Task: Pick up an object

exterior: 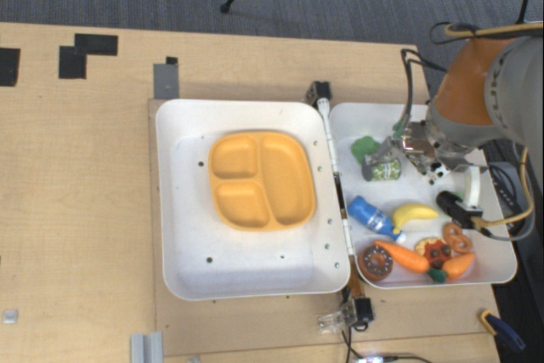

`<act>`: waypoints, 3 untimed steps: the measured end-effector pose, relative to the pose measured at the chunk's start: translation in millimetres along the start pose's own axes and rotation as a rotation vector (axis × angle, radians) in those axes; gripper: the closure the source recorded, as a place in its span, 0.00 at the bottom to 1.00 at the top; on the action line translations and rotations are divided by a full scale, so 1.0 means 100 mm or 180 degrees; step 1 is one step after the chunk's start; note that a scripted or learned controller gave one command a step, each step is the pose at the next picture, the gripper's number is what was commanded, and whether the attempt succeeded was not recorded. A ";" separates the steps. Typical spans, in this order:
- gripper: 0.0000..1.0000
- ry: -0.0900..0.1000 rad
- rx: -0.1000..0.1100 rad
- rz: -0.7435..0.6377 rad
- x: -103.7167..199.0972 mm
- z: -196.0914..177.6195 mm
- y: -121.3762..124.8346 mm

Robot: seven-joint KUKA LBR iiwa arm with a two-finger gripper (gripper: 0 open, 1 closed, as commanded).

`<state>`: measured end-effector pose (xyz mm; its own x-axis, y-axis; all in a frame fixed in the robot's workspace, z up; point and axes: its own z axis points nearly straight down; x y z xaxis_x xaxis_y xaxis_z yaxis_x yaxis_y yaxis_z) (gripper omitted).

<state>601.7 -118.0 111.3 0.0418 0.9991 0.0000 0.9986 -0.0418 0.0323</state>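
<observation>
Nearest my camera, along the front of the right bin (501, 268), I see a carrot (406, 256), a brown disc (375, 261) and a pretzel (456, 237), with a banana (415, 214) and blue bottle (371, 215) just behind. The gripper (398, 150) is low over the bin's far part, beside a green can (383, 169) and a green leafy piece (365, 146), and I can't tell its opening or whether it grips anything. I judge we're at the reach-and-grasp step; next I'd want it centred on the can before lifting.
</observation>
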 end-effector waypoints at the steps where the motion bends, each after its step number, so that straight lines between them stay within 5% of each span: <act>1: 0.00 -0.0003 -0.0004 -0.0146 0.01 0.01 0.03; 3: 0.00 -0.0007 -0.0011 -0.0541 0.01 0.01 0.07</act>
<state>608.9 -116.9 110.1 -0.1276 0.9918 -0.0079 0.9912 0.1278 0.0351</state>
